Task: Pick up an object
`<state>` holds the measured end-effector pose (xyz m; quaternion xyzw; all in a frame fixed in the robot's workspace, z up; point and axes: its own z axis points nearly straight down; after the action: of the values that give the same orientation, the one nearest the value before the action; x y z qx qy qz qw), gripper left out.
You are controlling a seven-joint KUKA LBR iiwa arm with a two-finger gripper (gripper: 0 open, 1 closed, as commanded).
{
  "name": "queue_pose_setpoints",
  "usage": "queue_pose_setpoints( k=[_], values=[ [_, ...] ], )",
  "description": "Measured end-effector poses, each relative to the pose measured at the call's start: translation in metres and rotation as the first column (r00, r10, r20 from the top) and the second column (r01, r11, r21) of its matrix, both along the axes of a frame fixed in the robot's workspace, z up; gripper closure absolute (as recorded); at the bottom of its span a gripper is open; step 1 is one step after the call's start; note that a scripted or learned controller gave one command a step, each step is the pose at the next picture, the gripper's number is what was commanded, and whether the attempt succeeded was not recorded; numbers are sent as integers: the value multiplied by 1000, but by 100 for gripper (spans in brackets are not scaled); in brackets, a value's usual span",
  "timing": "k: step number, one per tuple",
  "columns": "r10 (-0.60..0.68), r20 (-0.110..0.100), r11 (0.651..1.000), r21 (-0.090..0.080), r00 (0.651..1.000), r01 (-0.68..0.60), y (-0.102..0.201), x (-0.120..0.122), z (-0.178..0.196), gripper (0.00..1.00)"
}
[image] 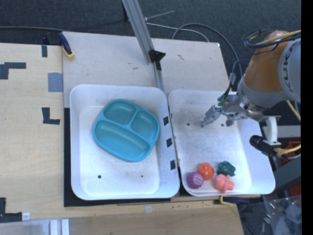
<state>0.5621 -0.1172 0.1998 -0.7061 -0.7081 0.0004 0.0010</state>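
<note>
Orange, purple, pink and green: four small toy foods clustered at the near end of the right bin (254, 146), well below my pincer (211, 116) and slightly to its arm side. Orange piece (206, 170) and purple piece (194, 180) touch or nearly touch; pink piece (223, 183) sits just beside the green piece (226, 168). My pincer hangs over the upper middle of the right bin, nothing between the fingers; whether they are spread or together, cannot tell at this size. Judgement: pieces look like light hard plastic, smooth and rounded, so likely slippery and prone to rolling or squirting out. Orange one looks the most exposed; best to take it across its widest middle, fingers clear of the purple neighbour. Blue divided plate (127, 129) lies in the left bin (78, 131), far across from my pincer, too wide and flat to grip easily.
</note>
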Motion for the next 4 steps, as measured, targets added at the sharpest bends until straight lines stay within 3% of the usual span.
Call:
queue_pose_setpoints(
  k=[1,2,3,4],
  values=[
    [0,0,1000,0,1000,0,0,0,0,0],
    [-1,-6,1000,0,1000,1,3,1,-64,0],
    [-1,2,1000,-3,1000,1,3,1,-112,0],
    [0,1,1000,-1,1000,0,4,1,-101,100]
  ],
)
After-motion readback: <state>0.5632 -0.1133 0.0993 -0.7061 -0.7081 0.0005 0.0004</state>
